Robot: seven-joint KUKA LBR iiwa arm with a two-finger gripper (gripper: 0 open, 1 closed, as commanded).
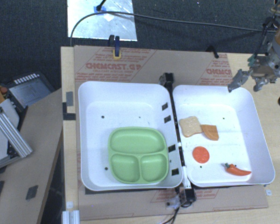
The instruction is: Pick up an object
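bins — smooth white plastic | tray — matt green plastic | bench sheet — brown cardboard

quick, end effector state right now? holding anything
End effector: open, holding nothing, above the right bin's far right corner.

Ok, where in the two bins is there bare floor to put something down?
Left bin: the whole back strip behind the green divided plate is bare. Right bin: the back part, beyond the bread slice and brown piece, is bare. The front is crowded by the red disc and carrot. The gripper hangs over the right bin's back rim.
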